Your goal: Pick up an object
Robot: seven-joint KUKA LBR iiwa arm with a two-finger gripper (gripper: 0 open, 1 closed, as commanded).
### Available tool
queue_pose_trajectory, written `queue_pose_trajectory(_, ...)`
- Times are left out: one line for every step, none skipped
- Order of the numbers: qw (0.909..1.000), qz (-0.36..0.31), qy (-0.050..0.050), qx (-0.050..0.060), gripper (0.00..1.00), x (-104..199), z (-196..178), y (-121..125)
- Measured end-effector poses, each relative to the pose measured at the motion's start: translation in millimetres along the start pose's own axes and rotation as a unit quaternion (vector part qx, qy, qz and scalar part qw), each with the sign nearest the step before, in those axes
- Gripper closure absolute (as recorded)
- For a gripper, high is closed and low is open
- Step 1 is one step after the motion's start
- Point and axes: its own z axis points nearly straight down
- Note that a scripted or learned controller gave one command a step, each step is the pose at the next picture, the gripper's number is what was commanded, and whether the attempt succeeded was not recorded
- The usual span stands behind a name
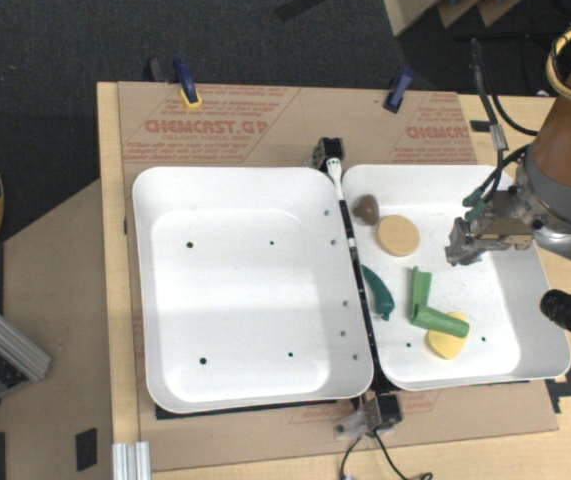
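The hand hangs over the right bin at the right of the frame; how far it is open cannot be told, and nothing shows in its grip. Left of it lie a tan disc and a brown lump. Lower down lie a green L-shaped piece, a yellow piece and a dark green strip.

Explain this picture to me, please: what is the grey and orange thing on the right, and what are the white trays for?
That is a robot arm, filmed by one camera above the bench. Its gripper hangs over the right bin, one of two shallow white trays; the other is the left bin. In the right one lie a tan disc, a small brown lump, a bent green piece, a yellow piece and a dark green piece by the divider. I see nothing held in the gripper.
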Motion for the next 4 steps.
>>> queue_pose_trajectory(1.0000, 0.001, 0.000, 0.000, 1.00, 35, -4, 0)
queue_pose_trajectory(1.0000, 0.001, 0.000, 0.001, 1.00, 70, -13, 0)
queue_pose_trajectory(1.0000, 0.002, 0.000, -0.006, 1.00, 84, -134, 44)
queue_pose_trajectory(1.0000, 0.002, 0.000, 0.004, 1.00, 109, -105, 29)
